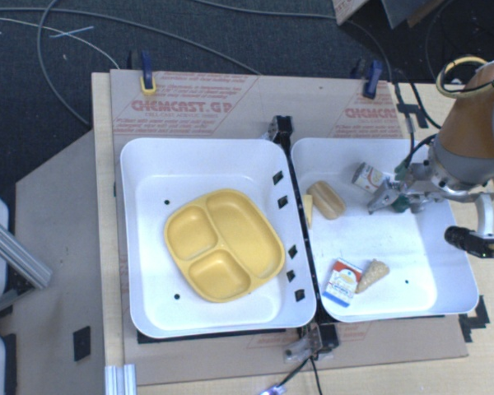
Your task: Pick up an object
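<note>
While our gripper (389, 200) hangs in the right bin (445, 299) (fingers' state we cannot tell), a can (367, 175) lies just at ten o'clock.

— Where are we looking from?

— We sit above the worktop (189, 97), fixed, looking down at a slant, so its far edge lies toward the top of our picture and its near edge toward the bottom.

— How close are we?

— Far enough back to take in both white bins whole: the left bin (140, 245) and the right bin (445, 290), side by side, with dark floor beyond the far edge.

— And the arm (469, 130)?

— We see it enter from the right, over the right bin.
</note>
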Controlling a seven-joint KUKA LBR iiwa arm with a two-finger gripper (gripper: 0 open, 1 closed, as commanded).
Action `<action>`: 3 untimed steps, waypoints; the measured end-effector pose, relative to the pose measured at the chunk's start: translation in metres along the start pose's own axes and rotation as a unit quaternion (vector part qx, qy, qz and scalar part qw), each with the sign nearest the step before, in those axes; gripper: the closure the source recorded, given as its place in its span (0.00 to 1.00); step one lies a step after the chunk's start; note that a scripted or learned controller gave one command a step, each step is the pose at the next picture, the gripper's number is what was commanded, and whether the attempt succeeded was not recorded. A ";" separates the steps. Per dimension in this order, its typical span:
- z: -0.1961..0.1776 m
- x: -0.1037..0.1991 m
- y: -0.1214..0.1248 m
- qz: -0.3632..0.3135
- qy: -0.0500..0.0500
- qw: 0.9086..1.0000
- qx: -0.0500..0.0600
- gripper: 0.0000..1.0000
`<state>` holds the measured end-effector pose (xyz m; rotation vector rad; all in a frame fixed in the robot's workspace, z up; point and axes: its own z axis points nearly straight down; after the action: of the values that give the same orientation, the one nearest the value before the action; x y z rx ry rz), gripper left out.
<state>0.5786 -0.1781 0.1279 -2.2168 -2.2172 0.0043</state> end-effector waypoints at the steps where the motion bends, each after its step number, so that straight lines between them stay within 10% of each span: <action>1: 0.046 0.001 -0.001 0.000 0.000 1.000 0.000 0.00; 2: 0.031 0.000 0.001 0.000 -0.001 1.000 -0.004 1.00; 3: -0.017 -0.003 0.010 0.000 -0.002 1.000 -0.006 1.00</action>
<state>0.5886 -0.1815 0.1444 -2.2246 -2.2262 -0.0050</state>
